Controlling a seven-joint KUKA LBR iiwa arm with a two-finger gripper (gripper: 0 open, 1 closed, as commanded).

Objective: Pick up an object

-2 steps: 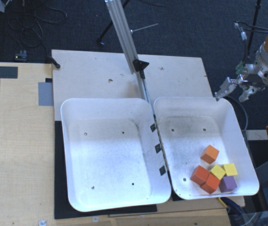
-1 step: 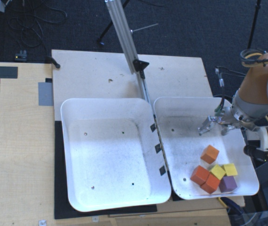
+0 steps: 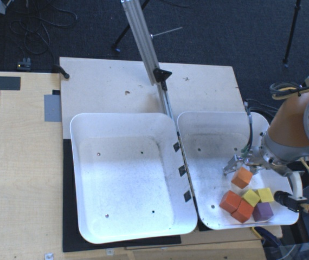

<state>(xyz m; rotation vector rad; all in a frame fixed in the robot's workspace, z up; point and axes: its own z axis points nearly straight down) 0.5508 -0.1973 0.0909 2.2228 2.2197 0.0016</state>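
Cluster of blocks near front rim of right bin (image 3: 214, 126): two red-orange blocks (image 3: 236, 205) touching, two yellow blocks (image 3: 257, 195), one purple block (image 3: 263, 212). One orange block (image 3: 242, 177) just behind cluster, between fingers of pincer (image 3: 240, 169), gripped. Six blocks total, all at right bin's front right. Left bin (image 3: 89, 145) beside it, floor bare, open room. Two bins on bench (image 3: 13, 172). No readable writing.
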